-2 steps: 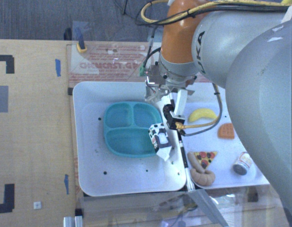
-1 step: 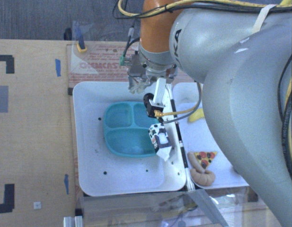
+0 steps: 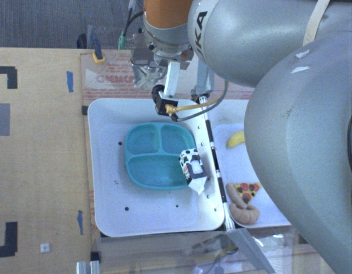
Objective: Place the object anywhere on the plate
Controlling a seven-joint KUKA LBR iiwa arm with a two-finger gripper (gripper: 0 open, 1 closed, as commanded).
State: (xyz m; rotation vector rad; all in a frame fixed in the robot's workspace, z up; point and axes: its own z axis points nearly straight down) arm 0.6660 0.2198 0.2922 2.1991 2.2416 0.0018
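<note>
A teal divided plate (image 3: 156, 156) lies in the middle of the left bin (image 3: 107, 170). A small white carton with black patches (image 3: 191, 167) rests on the plate's right rim, and its lower end hangs over onto the bin floor. My gripper (image 3: 144, 77) is up beyond the bin's far edge, above and to the left of the carton and well apart from it. Nothing shows in the gripper.
The right bin (image 3: 267, 210) holds a yellow banana-like piece (image 3: 236, 139), a toy pizza slice (image 3: 245, 190) and a tan bread-like piece (image 3: 244, 213). The arm's large grey body covers most of that bin. Bare wooden bench (image 3: 39, 153) lies to the left.
</note>
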